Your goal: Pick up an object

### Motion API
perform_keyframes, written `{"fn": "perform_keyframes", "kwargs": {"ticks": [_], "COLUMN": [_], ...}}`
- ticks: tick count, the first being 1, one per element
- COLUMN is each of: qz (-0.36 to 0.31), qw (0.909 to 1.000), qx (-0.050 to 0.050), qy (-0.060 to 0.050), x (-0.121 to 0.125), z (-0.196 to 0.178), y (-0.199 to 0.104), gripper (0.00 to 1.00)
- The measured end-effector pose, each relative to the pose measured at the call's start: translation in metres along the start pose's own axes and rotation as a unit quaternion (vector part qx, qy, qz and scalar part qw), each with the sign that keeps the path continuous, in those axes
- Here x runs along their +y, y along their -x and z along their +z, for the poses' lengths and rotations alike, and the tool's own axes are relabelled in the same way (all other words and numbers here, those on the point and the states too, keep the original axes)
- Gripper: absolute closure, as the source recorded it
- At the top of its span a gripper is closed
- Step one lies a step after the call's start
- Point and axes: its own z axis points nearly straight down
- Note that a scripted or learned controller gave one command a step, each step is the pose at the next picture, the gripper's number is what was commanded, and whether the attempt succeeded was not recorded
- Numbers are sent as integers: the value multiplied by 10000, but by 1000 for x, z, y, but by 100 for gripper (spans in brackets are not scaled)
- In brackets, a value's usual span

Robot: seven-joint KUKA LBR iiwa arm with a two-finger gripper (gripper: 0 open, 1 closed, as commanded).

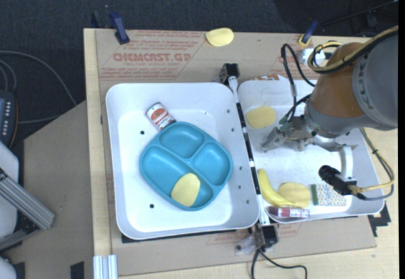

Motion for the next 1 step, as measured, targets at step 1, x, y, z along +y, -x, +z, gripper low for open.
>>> {"fn": "perform_keyframes", "kwargs": {"ticks": [1], "qz": [6], "qw": [10000], "qx": [-1], "qy": [-4], "x": [-74], "z": [-7], "y": [26], "gripper": [0]}}
